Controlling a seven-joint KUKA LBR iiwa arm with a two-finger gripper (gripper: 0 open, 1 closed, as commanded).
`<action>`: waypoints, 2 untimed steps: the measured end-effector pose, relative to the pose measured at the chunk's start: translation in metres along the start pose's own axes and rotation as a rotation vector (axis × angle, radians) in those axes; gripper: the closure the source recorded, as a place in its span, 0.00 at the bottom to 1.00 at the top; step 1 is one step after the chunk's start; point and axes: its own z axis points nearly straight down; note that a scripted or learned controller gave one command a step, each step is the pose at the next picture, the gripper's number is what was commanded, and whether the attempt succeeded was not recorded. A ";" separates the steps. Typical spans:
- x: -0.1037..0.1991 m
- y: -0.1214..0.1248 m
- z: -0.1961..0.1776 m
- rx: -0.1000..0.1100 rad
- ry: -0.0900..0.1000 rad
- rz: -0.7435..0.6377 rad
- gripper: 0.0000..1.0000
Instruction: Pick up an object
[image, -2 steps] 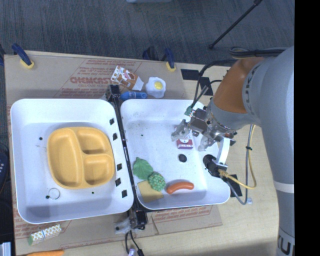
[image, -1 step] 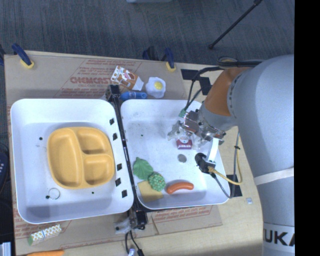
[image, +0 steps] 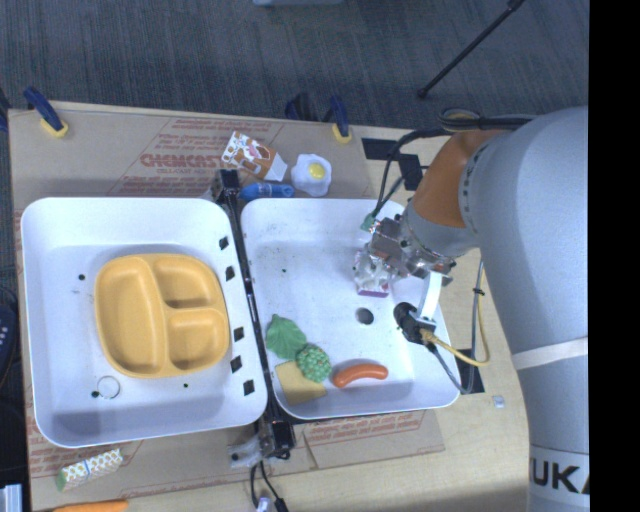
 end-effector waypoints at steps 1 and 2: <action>-0.009 -0.064 -0.076 0.008 -0.001 0.096 1.00; -0.009 -0.064 -0.076 0.009 -0.001 0.096 0.00</action>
